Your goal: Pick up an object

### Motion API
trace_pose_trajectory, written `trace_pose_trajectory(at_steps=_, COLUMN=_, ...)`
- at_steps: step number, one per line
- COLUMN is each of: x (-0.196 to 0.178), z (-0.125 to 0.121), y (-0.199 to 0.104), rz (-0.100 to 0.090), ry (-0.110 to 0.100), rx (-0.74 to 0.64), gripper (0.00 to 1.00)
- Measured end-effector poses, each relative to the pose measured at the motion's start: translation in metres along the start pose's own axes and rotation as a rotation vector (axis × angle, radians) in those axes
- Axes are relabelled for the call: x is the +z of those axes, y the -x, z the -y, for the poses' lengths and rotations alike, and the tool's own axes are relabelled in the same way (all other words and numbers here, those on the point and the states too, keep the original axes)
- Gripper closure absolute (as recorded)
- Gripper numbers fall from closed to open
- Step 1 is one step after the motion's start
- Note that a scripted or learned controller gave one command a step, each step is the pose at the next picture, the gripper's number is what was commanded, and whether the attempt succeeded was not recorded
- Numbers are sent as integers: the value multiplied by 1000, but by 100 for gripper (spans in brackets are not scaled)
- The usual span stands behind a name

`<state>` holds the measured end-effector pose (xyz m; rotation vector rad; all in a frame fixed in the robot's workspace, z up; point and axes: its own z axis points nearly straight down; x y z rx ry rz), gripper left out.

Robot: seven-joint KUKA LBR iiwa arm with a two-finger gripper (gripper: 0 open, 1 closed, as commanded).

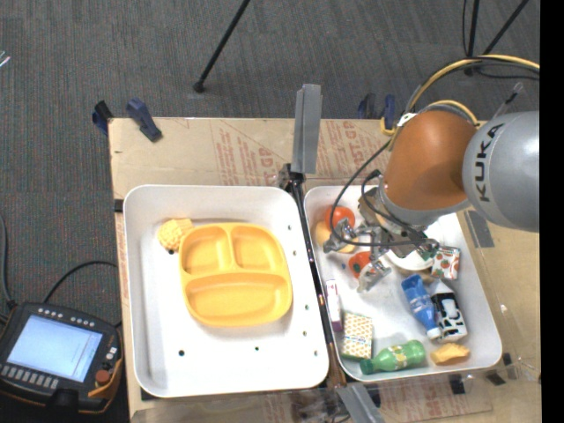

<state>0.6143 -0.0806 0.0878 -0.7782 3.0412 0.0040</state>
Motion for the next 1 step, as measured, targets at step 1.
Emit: trace_pose_trajectory(at_steps=1, x=0, z=46, y=-44, rz=-2, ry=-1, rx=-34, gripper=0)
